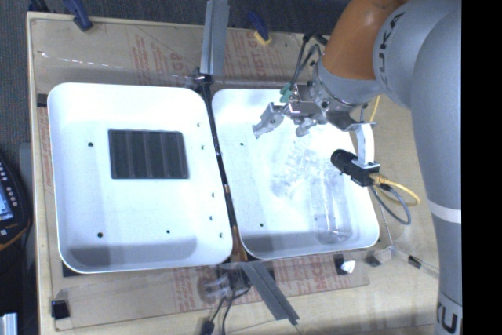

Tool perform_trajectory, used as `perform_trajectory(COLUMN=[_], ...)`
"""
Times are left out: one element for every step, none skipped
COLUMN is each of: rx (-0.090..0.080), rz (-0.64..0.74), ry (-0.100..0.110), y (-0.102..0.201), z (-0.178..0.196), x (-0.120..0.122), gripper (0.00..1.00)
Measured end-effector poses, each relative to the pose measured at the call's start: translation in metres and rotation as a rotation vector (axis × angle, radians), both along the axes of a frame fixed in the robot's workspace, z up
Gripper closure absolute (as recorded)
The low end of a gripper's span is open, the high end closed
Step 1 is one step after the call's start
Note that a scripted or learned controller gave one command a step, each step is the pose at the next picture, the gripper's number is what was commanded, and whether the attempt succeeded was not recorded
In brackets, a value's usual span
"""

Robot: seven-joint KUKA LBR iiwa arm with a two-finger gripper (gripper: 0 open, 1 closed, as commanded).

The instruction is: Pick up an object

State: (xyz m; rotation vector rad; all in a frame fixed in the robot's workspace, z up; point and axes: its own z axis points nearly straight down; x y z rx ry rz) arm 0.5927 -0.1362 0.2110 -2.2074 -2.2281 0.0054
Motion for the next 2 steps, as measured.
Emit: perform_trajectory(rx=[-0.001, -0.002], rz=[-0.209, -0.427], ry=[0.002, -0.005], y=[-0.009, -0.048], z=[-0.016, 0.071], x=[-0.041, -0.066], gripper=[0.00, 0.00])
